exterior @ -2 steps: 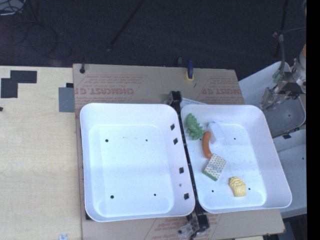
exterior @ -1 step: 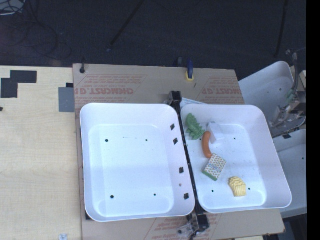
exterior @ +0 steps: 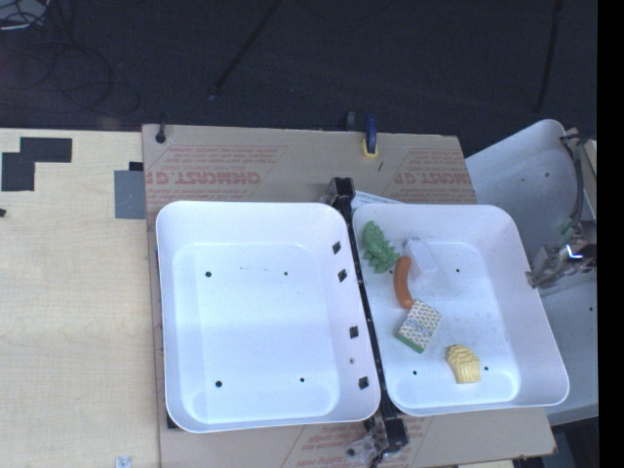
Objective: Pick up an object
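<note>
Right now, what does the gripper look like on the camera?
The gripper reads as a small, grey, metallic piece with a shiny highlight, just past the right bin's outer rim. Thin dark lines, perhaps cables or rods, run up from it. It is too small to make out any markings.

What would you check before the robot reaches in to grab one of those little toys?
1. Toys are in the right bin: ok; green toy, orange sausage, checkered block, yellow toy.
2. Yellow toy stands apart from the others: ok.
3. Sausage clear of neighbours: not ok, the block nearly touches its lower end.
4. Arm off to the right, outside the bin: ok.
5. Fingers ready: cannot tell.
</note>
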Tool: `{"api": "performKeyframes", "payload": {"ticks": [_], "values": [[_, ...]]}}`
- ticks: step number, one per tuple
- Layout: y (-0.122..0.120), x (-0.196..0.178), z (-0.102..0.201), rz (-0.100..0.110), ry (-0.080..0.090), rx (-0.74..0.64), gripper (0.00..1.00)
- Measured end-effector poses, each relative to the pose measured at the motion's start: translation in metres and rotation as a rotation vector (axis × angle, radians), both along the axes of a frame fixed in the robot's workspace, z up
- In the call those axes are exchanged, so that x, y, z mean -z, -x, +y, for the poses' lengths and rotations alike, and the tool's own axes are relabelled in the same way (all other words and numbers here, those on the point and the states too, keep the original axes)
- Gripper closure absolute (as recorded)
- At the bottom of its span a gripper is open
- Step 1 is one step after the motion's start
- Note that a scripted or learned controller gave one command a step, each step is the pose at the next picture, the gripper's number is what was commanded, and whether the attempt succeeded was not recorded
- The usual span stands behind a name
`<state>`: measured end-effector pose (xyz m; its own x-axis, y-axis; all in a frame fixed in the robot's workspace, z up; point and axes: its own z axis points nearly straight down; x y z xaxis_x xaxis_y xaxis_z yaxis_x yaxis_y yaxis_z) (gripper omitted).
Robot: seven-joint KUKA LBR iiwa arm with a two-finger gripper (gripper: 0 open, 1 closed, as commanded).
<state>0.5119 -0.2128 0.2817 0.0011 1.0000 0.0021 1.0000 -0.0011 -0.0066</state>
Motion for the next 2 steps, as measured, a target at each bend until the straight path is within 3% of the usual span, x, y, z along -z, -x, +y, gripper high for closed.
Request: {"api": "performKeyframes", "payload": {"ticks": [1,2], "values": [[0.038,0.019,0.0,0.0,0.0,0.0,1.0],[0.036,0.0,0.07,-0.004,0.0,-0.007,1.0]]}}
